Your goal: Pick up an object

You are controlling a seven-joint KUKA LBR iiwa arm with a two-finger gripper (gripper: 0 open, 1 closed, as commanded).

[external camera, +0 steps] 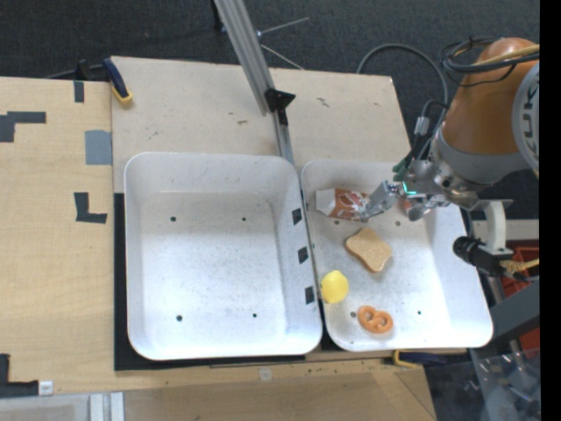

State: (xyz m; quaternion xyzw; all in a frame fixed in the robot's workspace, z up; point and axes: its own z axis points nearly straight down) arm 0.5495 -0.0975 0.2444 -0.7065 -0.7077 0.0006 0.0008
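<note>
Gripper [386, 202] is low in the right-hand shallow white bin [456, 318], right of centre frame, fingertips at the crinkly red-and-white packet [342, 203]; I cannot tell how far it is open. Just below lies the tan bread slice [369, 251]. Lower down sit a yellow lemon [334, 286] and an orange pretzel [375, 320].
</note>
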